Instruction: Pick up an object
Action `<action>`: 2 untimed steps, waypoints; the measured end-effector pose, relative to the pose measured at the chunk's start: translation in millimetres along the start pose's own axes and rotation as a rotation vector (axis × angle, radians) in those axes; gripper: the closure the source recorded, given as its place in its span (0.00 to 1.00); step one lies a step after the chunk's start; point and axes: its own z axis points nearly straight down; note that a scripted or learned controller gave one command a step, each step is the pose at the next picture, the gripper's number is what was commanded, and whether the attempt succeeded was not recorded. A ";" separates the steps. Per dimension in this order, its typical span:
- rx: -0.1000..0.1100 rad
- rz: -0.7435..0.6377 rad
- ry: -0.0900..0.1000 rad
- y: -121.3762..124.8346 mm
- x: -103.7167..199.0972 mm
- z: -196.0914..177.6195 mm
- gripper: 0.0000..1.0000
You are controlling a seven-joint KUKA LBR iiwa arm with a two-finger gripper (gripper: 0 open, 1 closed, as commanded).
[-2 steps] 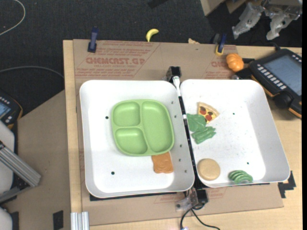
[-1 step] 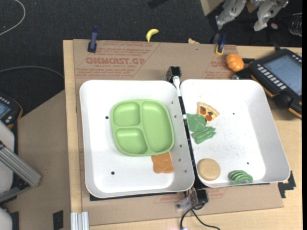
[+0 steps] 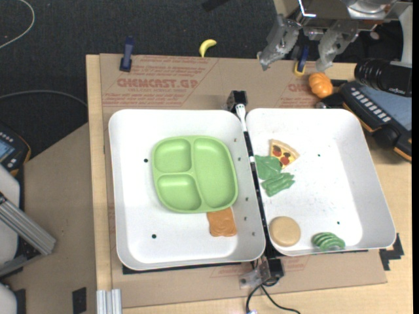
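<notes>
The end effector [image 3: 300, 52] hangs at the top of the camera view, above the desk's brown board [image 3: 170, 84] and beyond the far rim of the right bin [image 3: 353, 175]. Its two fingers [image 3: 277, 47] are spread apart, with nothing between them. Just beside the right-hand finger, a small orange item [image 3: 320, 84] lies on the board, outside both bins.

The right bin contains five items:
- A pizza slice [image 3: 284, 152], triangular, tan crust, red topping with dark spots, near the bin's middle-left.
- A green leafy piece [image 3: 268, 167], touching the pizza slice on its lower left.
- A second green piece [image 3: 277, 185], elongated, just below the first.
- A round tan disc [image 3: 285, 231], flat, cookie-like, near the front-left corner.
- A green ridged item [image 3: 327, 241], just right of the disc, at the front rim.

The left bin [image 3: 131, 175] holds a light green divided plate [image 3: 195, 173] with three compartments, lying flat at the bin's centre. An orange-brown flat piece [image 3: 222, 223] lies partly under the plate's front edge.

A yellow curved item [image 3: 207, 46] and a blue clip [image 3: 126, 54] sit at the board's far edge, well apart from the bins.
</notes>
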 end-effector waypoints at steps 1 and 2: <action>0.002 -0.004 0.000 -27.6 100.8 1.5 0.00; 0.001 0.002 -0.002 -68.7 131.5 1.0 0.00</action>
